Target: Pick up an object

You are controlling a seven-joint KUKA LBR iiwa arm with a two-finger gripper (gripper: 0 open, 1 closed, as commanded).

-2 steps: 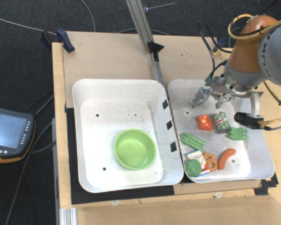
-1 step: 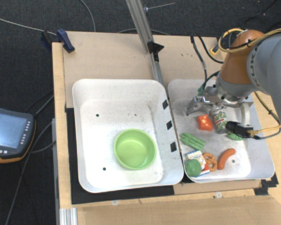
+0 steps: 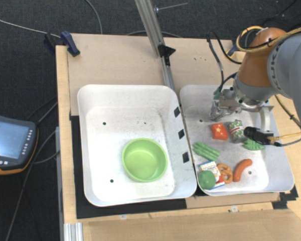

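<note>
Gripper [image 3: 221, 109] low in right bin [image 3: 276, 177], upper part; finger state cannot tell. Red block [image 3: 219, 131] just beside it at 6 o'clock, nearest candidate; small can [image 3: 236, 130] at 4 o'clock.

The arm [image 3: 283, 49] is seen reaching in from the right, bent downward at the orange band [image 3: 258, 59]. The gripper [image 3: 221, 109] is held low, pointed down, at the far side of the scene's right half.
</note>
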